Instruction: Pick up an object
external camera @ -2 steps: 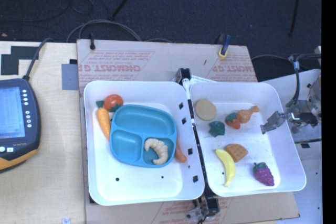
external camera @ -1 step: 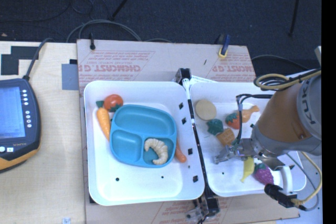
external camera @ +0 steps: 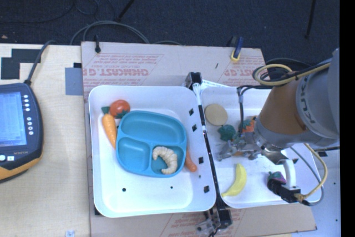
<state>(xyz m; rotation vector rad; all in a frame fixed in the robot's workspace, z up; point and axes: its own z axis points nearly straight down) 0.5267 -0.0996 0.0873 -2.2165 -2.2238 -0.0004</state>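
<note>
The right bin (external camera: 256, 196) holds a yellow banana (external camera: 238, 181), a teal toy (external camera: 226, 131), a beige round disc (external camera: 216, 115), a small orange piece (external camera: 248, 126) and a dark green and purple item (external camera: 275, 177). My gripper (external camera: 229, 151) hangs low over this bin, just below the teal toy and just above the banana's tip. Its metal tip points left toward the divider between the bins. The grey arm with its orange band (external camera: 280, 114) covers the bin's right part. I see nothing held in the gripper.
The left bin (external camera: 144, 192) holds a blue divided plate (external camera: 138, 125) with a cream shrimp-like toy (external camera: 166, 158) in it. A carrot (external camera: 110, 129) and a tomato (external camera: 119, 107) lie at its left, another orange piece (external camera: 190, 163) at its right. A teach pendant (external camera: 16, 125) lies far left.
</note>
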